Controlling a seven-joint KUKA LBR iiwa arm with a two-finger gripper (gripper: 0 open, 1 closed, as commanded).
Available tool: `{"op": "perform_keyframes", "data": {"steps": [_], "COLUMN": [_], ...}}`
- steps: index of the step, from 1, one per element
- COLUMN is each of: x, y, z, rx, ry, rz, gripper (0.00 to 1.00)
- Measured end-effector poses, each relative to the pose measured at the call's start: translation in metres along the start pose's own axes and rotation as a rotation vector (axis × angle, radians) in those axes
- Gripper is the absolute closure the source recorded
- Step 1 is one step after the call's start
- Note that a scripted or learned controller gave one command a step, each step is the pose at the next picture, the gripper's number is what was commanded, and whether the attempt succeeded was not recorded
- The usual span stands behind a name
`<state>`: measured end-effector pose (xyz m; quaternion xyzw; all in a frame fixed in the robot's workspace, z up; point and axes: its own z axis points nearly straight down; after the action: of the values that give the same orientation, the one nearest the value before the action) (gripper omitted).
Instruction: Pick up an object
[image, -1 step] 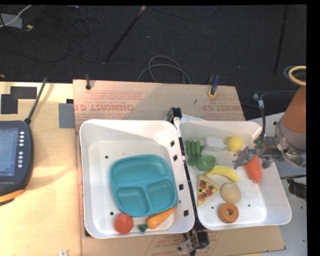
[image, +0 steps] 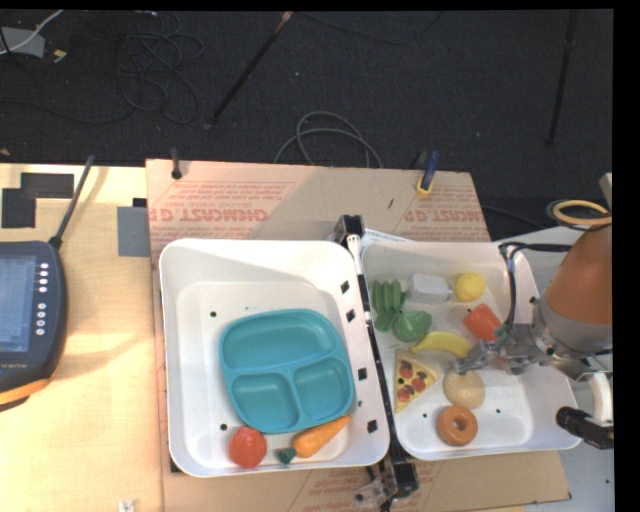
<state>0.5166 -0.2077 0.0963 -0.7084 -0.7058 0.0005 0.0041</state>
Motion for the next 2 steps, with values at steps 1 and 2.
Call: {"op": "perform_keyframes", "data": {"steps": [1,2], "x": [0.028,0.057], "y": [0.043,0.119], "z": [0.011,0.010], "rx": [-0.003,-0.006], "ry": [-0.003,-0.003], "rz": [-0.008,-0.010], "gripper": [0.00,0.00]}}
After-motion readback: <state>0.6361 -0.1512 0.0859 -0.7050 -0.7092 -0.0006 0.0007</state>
